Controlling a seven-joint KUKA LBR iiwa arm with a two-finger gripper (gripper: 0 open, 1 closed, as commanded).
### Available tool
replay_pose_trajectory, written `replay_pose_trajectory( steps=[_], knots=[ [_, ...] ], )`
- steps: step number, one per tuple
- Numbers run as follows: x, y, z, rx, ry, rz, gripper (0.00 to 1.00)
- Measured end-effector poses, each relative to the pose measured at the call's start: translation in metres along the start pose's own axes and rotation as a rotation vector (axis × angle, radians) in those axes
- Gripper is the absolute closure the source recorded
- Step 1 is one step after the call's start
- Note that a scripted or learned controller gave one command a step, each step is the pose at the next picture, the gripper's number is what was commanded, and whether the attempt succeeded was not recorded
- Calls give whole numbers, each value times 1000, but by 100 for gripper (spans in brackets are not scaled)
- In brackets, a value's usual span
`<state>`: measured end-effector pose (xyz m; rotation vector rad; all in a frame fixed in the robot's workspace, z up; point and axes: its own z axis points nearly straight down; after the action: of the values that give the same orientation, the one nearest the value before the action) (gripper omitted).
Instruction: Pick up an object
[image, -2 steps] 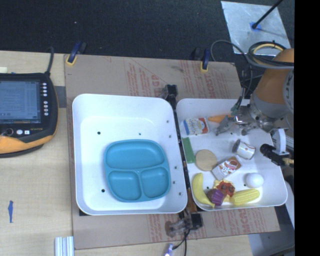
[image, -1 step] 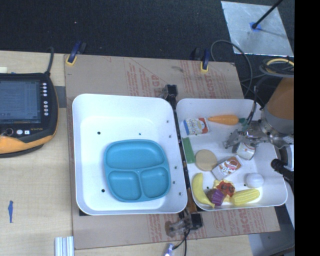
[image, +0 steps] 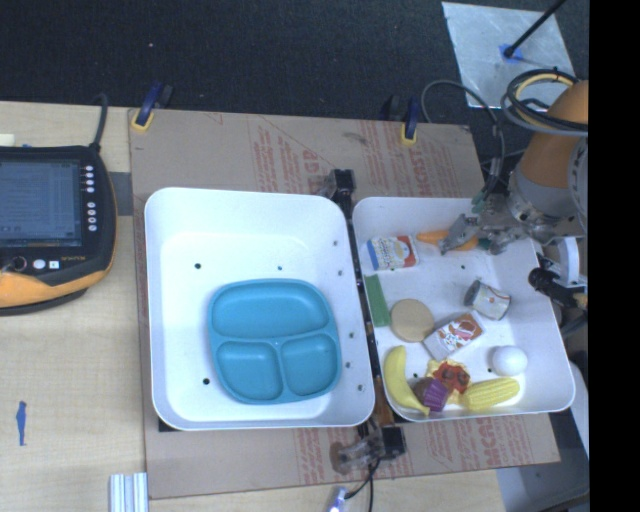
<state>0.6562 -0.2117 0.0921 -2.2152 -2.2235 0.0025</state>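
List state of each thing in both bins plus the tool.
Tool: low in the right bin's far end, by the carrot.
Carrot: lying flat beside the tool.
Blue tray: flat, upright, in the left bin.
Carton: lying flat.
Can: on its side.
Cookie: flat.
Egg: resting loose.
Banana: lying at the near wall.
Corn: lying at the near wall.

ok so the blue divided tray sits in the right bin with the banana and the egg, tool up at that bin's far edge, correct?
Not quite. The blue divided tray lies in the left bin, alone. The banana and the egg are in the right bin, and the tool is at that bin's far edge, as the camera view shows.
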Motion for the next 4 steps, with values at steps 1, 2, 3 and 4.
replay_pose_trajectory(
  steps=[1, 2, 3, 4],
  knots=[
    [34, -86, 1, 2, -1, -1, 0],
    [47, -22, 0, -1, 0, 0, 0],
    [30, -75, -55, 0, 0, 1, 0],
    [84, 1, -3, 3, -1, 2, 0]
  ],
)
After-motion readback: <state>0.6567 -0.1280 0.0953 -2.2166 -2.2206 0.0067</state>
